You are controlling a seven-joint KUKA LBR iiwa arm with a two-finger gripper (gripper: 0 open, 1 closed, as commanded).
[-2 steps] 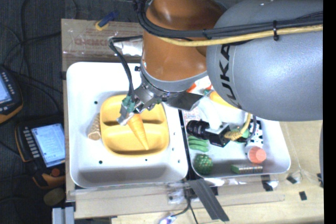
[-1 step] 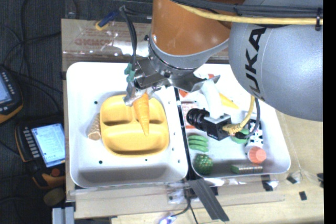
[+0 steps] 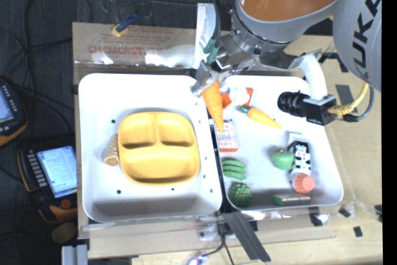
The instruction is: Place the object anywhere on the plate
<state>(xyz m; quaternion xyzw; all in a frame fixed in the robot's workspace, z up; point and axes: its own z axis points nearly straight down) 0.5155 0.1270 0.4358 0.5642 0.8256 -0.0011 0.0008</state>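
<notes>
Now the gripper (image 3: 208, 80) is hanging over the wall between the two bins, and its fingers are pinching the thick top of a carrot (image 3: 213, 106), which is dangling point-down along that wall. So the carrot is off the floor of the right bin (image 3: 322, 192) and sitting right at the border, tip hovering near a small red-and-white packet (image 3: 227, 136).

It's looking like a light plastic toy: stiff, smooth, tapering, the sort of thing that is liable to slide out of a pinch if the fingers are sitting on the slope. The broad end by the green stub is the sensible place to grip, and that is roughly where the fingers are biting.

Just left, in the left bin (image 3: 93, 133), the plate (image 3: 159, 147) is waiting, yellow, three compartments, with a cone (image 3: 111, 151) touching its left rim.

Further right, a corn cob (image 3: 263, 116), a green apple (image 3: 283, 159), a cow figure (image 3: 301, 158) and some green pieces near the front are lying scattered, well apart from the carrot.
</notes>
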